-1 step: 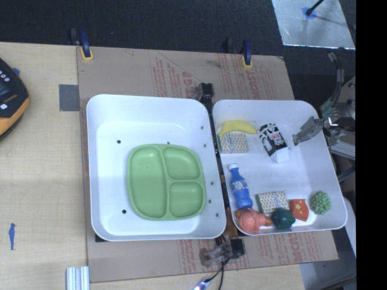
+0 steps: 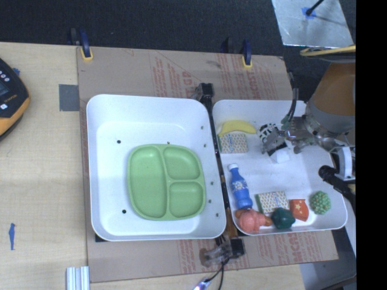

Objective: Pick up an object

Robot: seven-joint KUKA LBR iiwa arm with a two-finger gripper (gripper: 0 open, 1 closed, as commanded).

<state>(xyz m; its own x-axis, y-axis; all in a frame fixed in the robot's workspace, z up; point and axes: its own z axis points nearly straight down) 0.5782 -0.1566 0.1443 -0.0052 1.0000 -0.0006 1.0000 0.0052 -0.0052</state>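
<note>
The gripper (image 2: 277, 145) is hovering in the right bin (image 2: 314, 225), jaw state unclear, with a banana (image 2: 237, 126) nearby and a bottle (image 2: 239, 188), broccoli (image 2: 320, 202) lying along the bin's front edge.

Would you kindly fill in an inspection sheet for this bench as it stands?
Surface: cardboard sheet under two white bins, clamped at the far edge.
Job's things: right bin holds banana, blue bottle, pink toy, green ball.
Clutter: green divided plate in left bin.
Grippers: gripper low over right bin.
Cables: wire at near edge.
Surroundings: yellow device on left.
</note>
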